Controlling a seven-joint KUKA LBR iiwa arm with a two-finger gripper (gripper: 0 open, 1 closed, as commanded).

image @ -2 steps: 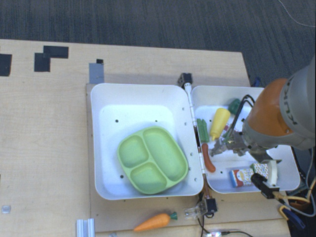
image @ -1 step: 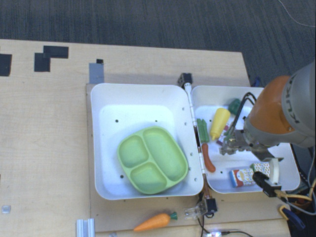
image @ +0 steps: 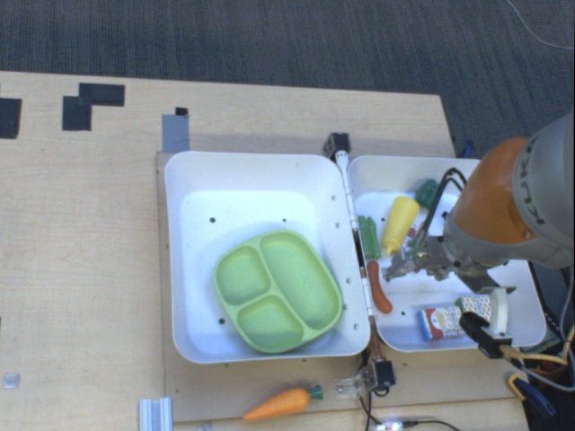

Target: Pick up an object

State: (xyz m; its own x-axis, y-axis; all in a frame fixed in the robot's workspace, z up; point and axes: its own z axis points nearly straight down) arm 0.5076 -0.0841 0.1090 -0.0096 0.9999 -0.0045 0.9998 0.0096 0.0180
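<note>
While I am watching from the overhead camera, the gripper (image: 402, 265) is hanging low in the right bin (image: 532, 329), just beside the yellow toy (image: 399, 222) and close to the red sausage-shaped piece (image: 378, 291) lying along the bin's left wall. I cannot tell what state the hand is in; the tip is too small and cluttered to read, and nothing is visibly caught in it. To do this pick well, I am thinking the tip should be centring over one item, straddling its narrow width, and keeping off the divider rim. The green stick (image: 367, 237) is crowding that wall too, so I am judging the yellow toy the cleaner target. The arm is reaching in from the right, its orange band (image: 490, 200) sitting over the bin's right half, wrist angling down and leftward. A small carton (image: 439, 322) is lying near the front. The left bin (image: 193, 241) is holding a green divided plate (image: 278, 290).
</note>
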